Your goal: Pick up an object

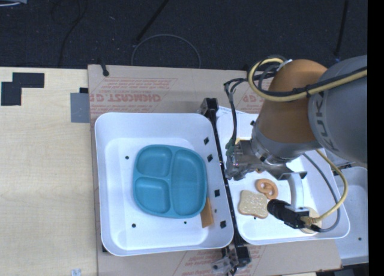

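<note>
Hanging over the right bin's (336, 233) left side, the gripper (239, 162) has the pretzel (266, 186) just near-right of it; whether it is open cannot be told.

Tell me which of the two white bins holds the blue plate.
The left bin, the one away from the arm, holds the blue divided plate. The right bin holds a pretzel and a toast slice.

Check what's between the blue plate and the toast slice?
Camera view: a thin brown strip by the blue plate, then the bins' divider rims, then the toast slice.
</note>
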Motion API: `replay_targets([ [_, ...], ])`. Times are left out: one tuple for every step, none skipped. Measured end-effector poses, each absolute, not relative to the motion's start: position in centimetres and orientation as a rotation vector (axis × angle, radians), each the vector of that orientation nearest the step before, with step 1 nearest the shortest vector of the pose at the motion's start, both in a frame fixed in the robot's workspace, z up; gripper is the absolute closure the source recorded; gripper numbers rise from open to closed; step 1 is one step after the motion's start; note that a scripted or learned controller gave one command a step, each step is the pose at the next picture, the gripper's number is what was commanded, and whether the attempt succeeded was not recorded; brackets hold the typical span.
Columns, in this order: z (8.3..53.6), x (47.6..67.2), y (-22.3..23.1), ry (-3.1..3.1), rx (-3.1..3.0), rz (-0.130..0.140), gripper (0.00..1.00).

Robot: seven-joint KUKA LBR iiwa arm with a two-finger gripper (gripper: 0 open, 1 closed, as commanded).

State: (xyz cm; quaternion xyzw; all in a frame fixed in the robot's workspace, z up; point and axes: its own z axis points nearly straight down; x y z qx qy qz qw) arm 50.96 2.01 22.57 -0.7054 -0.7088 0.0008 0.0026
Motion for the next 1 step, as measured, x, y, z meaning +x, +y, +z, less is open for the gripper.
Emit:
replay_targets([
  [23.29, 49.69, 7.12, -2.224, -2.213, 0.002, 1.00],
])
